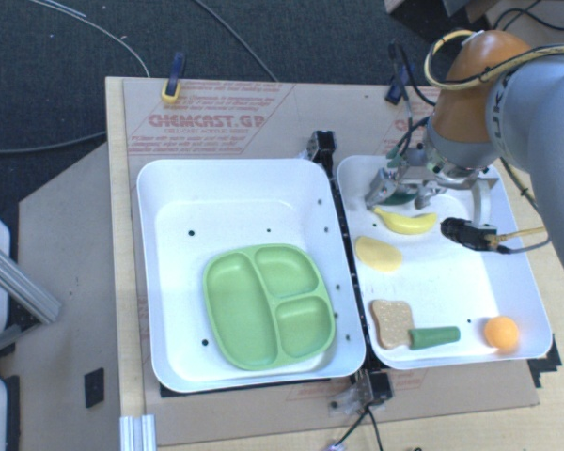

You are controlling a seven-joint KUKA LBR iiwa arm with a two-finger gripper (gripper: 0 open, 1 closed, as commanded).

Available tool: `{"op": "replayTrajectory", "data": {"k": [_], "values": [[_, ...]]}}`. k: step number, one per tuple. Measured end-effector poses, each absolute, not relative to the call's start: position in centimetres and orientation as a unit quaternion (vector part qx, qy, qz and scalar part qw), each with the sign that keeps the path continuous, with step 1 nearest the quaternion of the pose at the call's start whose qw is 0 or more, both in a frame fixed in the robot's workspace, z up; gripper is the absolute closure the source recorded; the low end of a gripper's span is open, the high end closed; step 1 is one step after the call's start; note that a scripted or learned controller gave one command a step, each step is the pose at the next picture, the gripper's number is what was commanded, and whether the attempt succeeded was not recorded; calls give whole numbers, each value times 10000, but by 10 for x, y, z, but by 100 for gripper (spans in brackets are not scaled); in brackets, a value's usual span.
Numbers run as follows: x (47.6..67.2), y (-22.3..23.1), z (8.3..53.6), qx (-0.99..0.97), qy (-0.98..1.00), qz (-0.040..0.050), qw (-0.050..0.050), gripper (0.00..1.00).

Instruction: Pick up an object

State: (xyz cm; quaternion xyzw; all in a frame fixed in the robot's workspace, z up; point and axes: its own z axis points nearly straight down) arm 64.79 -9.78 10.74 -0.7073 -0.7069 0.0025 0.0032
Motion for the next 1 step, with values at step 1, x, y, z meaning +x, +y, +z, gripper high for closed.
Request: {"op": "replayTrajectory", "data": {"k": [1], "values": [[650, -98, 122, -7074, -7068, -3, -2, 100]]}}
